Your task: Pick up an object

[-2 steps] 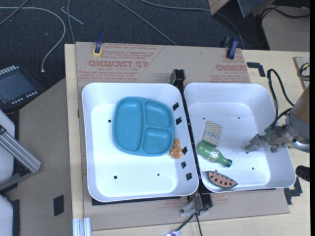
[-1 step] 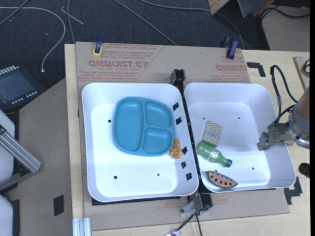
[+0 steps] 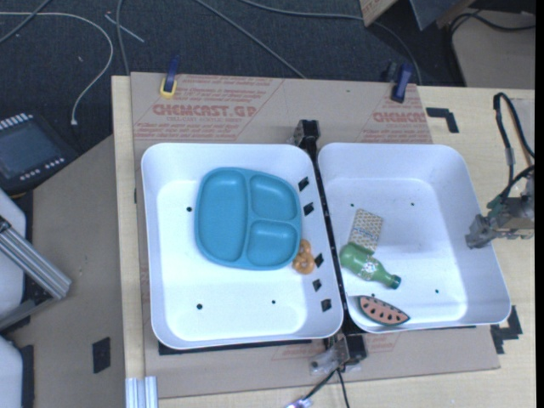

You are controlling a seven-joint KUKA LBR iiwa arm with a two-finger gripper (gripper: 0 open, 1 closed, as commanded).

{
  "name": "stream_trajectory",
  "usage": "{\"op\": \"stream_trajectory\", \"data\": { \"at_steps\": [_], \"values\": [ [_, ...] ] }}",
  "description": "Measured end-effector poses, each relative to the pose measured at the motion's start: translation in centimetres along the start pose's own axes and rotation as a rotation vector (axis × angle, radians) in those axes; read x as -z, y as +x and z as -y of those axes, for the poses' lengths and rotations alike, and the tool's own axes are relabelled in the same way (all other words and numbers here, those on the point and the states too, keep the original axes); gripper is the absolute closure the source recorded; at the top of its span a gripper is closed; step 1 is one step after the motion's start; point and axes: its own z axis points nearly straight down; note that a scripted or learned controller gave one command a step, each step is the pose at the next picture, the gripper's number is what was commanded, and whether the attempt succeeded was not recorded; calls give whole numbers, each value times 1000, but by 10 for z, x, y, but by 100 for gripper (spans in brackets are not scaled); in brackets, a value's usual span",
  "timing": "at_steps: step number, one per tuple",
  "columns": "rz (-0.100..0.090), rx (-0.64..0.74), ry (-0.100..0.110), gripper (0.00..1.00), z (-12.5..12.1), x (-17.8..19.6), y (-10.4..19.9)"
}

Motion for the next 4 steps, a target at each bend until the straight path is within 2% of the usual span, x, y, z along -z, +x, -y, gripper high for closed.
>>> {"op": "stream_trajectory", "data": {
  "at_steps": [1, 2, 4],
  "values": [
    [0, 2, -1, 100, 7, 58, 2],
    [-2, 2, 3, 100, 7, 66, 2],
    [-6, 6, 8, 100, -21, 54, 89]
  ]
}}
